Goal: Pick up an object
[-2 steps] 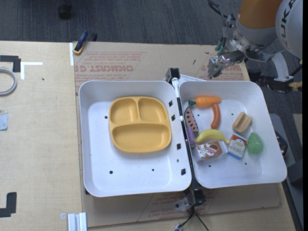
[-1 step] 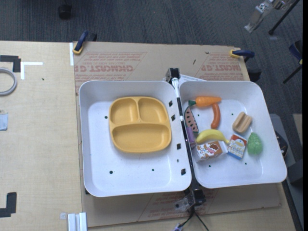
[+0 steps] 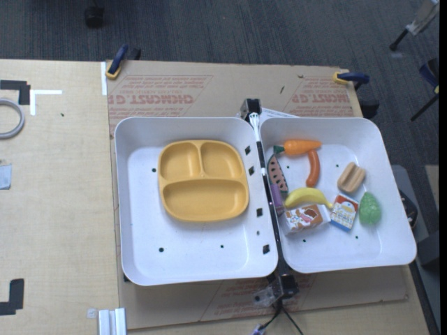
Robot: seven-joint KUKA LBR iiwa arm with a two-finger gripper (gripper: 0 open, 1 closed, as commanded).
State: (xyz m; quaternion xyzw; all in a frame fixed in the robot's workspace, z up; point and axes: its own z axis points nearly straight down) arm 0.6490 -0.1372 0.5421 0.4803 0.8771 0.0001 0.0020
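Right now, from the overhead camera, my arm and gripper lie outside what I can check, so I cannot tell their state or whether anything is held. The left shallow white bin [image 3: 133,257] carries a yellow three-compartment plastic plate [image 3: 203,180], lying flat toward the far half. All the candidates sit in the right shallow white bin [image 3: 391,246]: an orange toy carrot [image 3: 302,146] at the far side, a red toy sausage [image 3: 313,167] just nearer, a watermelon slice [image 3: 278,174] against the left wall, a yellow toy banana [image 3: 306,197] touching a small printed carton [image 3: 306,218], a second small carton [image 3: 343,212], a green rounded toy [image 3: 369,209] and a tan hot-dog bun [image 3: 351,179].

I judge the bun the best pick: it lies apart from its neighbours, giving room on both sides. I should descend straight, straddle its short width, and avoid the crowded banana cluster.
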